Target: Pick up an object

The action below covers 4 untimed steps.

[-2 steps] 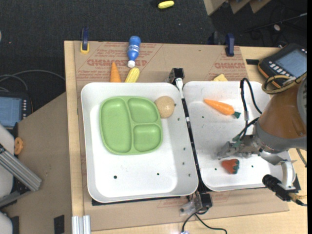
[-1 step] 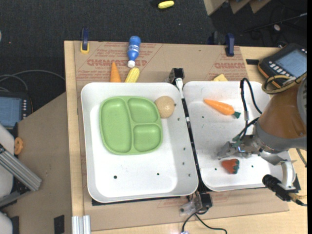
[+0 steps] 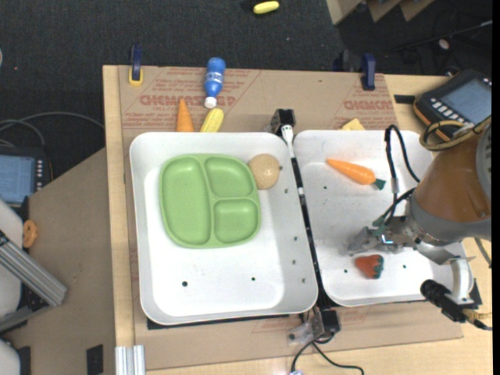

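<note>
In the right bin (image 3: pixel 336 283) a red strawberry-like toy (image 3: pixel 369 266) lies near the front. My gripper (image 3: pixel 373 241) hangs just above and behind it, fingertips close to the toy but not around it. An orange carrot (image 3: pixel 353 171) with a green tip lies toward the back of the same bin. The arm's orange band and grey wrist fill the right side. The left bin holds a green divided plate (image 3: pixel 209 200) and a tan ball (image 3: pixel 265 169) touching the plate's back right corner.
Behind the left bin on the board lie a small orange carrot (image 3: pixel 183 117), a yellow corn piece (image 3: pixel 212 120) and a blue-and-white bottle (image 3: pixel 213 80). A yellow block (image 3: pixel 353 124) sits behind the right bin. A black cable (image 3: pixel 391 162) loops over the right bin.
</note>
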{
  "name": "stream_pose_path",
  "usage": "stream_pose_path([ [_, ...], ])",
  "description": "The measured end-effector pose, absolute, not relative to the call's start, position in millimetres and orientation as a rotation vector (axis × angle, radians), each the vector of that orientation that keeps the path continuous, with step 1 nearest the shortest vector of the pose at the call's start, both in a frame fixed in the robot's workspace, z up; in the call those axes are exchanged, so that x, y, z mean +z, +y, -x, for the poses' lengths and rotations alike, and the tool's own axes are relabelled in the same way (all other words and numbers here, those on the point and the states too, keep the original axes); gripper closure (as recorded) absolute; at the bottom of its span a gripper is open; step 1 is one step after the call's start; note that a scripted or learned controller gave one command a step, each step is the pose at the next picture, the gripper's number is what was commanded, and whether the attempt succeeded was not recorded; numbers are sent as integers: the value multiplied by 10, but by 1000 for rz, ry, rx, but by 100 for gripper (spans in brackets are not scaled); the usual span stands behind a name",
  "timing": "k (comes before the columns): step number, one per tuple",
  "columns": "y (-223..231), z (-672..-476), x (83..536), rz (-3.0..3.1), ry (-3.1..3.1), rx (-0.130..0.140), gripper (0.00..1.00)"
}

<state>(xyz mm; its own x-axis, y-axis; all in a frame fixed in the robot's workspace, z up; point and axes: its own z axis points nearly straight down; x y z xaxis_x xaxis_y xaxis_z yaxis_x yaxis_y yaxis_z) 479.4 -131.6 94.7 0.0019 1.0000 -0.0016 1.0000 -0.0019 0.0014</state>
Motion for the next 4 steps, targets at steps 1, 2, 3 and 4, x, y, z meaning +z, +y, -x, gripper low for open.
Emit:
stream_pose_path([
  [1,-1316,-4794,947,-2222,2218,0,0],
  [2,-1316,-4794,947,-2222,2218,0,0],
  [3,-1316,-4793,947,-2222,2218,0,0],
  [4,-1316,-4793,947,-2222,2218,0,0],
])
